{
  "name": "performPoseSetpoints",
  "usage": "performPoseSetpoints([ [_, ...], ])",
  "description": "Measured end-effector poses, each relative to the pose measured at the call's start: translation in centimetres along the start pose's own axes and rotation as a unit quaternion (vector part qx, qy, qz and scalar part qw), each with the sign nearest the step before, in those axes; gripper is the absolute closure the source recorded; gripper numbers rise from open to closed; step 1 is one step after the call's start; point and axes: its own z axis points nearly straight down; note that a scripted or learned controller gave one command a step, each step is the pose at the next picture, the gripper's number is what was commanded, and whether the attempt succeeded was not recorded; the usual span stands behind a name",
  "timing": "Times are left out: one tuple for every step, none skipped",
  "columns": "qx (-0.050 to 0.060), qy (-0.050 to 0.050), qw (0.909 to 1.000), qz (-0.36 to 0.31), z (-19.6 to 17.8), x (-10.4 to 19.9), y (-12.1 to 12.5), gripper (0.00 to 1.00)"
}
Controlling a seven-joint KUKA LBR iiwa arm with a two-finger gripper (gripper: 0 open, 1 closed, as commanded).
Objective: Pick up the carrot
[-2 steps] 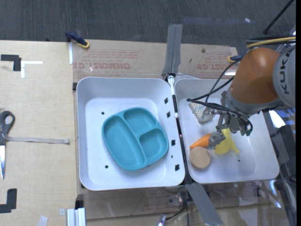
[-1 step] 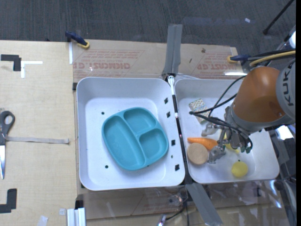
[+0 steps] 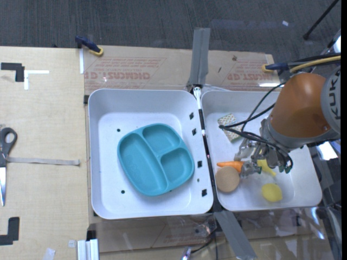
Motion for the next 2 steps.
performPoseSetpoints([
  [0.0,0.0,1.0,0.0,0.0,0.0,0.0,0.0],
  [-0.001,0.003,0.9998,0.02,1.0,1.4,0.8,0.0],
])
